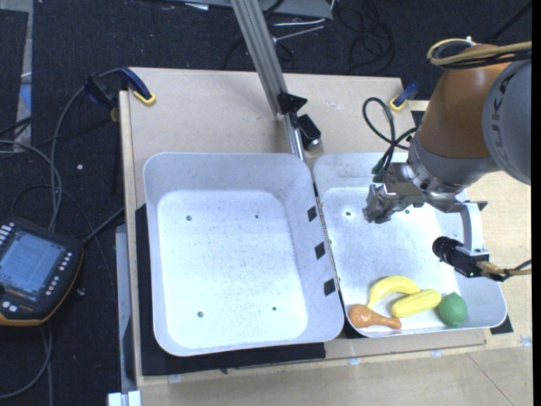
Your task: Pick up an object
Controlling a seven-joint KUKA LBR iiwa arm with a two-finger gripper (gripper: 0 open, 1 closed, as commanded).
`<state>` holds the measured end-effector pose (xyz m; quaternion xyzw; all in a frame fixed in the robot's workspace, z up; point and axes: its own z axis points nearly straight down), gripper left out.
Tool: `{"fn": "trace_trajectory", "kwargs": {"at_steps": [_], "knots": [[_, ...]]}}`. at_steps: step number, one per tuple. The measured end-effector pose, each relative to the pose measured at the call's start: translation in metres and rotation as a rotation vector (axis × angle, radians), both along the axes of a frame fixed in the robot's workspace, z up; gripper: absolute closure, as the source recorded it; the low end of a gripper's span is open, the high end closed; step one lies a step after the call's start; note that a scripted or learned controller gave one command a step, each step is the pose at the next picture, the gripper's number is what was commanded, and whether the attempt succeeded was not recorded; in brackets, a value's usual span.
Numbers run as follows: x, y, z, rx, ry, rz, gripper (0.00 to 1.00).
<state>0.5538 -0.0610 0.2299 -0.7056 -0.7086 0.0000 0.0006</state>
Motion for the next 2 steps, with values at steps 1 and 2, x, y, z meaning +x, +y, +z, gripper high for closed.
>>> {"fn": "trace_trajectory", "kwargs": {"at_steps": [1, 2], "knots": [[0.015, 0.04, -0.002, 0.0, 0.0, -0.001, 1.0], [0.038, 0.092, 0.005, 0.0, -0.001, 0.0, 1.0]]}}
